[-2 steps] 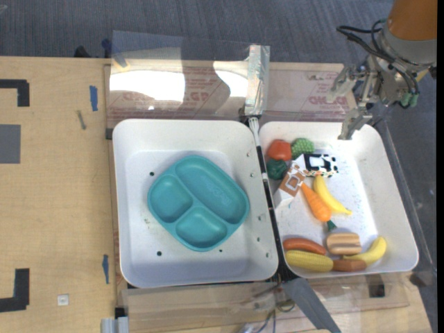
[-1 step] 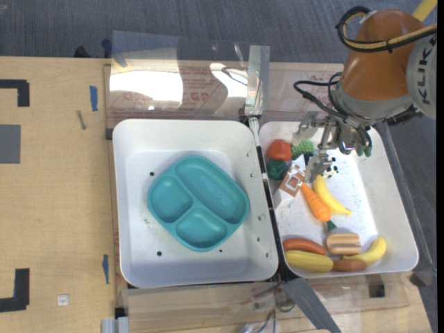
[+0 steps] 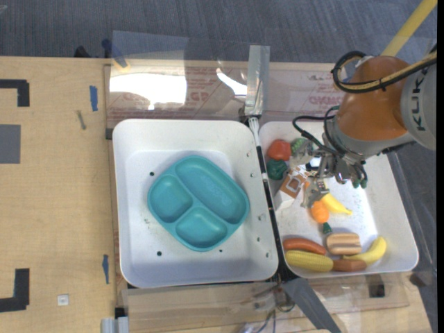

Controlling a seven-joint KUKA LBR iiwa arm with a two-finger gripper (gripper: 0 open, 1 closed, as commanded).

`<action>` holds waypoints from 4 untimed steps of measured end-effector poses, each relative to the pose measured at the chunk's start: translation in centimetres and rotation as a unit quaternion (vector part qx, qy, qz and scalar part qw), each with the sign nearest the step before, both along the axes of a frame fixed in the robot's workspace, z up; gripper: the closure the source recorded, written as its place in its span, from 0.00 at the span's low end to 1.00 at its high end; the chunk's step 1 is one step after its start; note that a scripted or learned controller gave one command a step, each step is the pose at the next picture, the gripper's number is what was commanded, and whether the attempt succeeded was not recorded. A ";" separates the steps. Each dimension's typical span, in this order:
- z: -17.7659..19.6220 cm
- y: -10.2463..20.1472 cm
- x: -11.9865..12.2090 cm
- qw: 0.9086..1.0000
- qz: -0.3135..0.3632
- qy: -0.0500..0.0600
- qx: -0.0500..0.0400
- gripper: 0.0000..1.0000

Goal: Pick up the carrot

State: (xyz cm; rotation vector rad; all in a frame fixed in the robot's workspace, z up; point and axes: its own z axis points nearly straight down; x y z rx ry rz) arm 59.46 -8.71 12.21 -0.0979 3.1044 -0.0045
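Note:
The carrot is a short orange piece with a small green top, lying in the middle of the right bin. A yellow toy touches its right side. My gripper hangs under the orange wrist, just above and slightly behind the carrot, low over the bin. The view from above does not show whether anything sits in its grip. The carrot looks to be resting on the bin floor.
Around the carrot in the right bin lie a red tomato, green pieces, an orange-and-white packet, a sausage, a corn cob, a bun and a banana. The left bin holds a teal divided plate.

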 end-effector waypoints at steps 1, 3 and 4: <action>-1.0 -1.4 -4.2 0.999 -0.038 -0.023 0.000 0.00; -2.8 -1.6 -3.7 0.997 -0.072 0.003 0.002 0.00; -2.8 -1.3 -9.5 0.997 -0.079 0.003 0.002 0.00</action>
